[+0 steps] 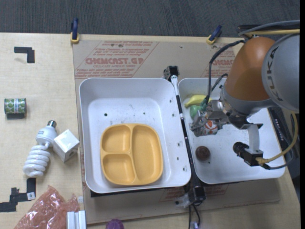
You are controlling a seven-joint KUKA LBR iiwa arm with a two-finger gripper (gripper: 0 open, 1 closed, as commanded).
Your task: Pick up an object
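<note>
In the right bin [267,168], my gripper [202,124] is low over the bin's left part, with the arm's orange band [248,70] above it. A small orange and white object [210,127] lies right at the gripper's tip; whether it is held is unclear. Just behind it are a yellow banana [194,100] and a green object [195,110], partly hidden by the wrist. A small brown round object [203,152] lies alone nearer the front of the bin.
The left bin [95,99] holds a yellow three-part plate [132,154]. On the bench to the left lie a spiral light bulb [39,149], a white cube [66,145], a green can [15,107] and a red mesh bag [45,211].
</note>
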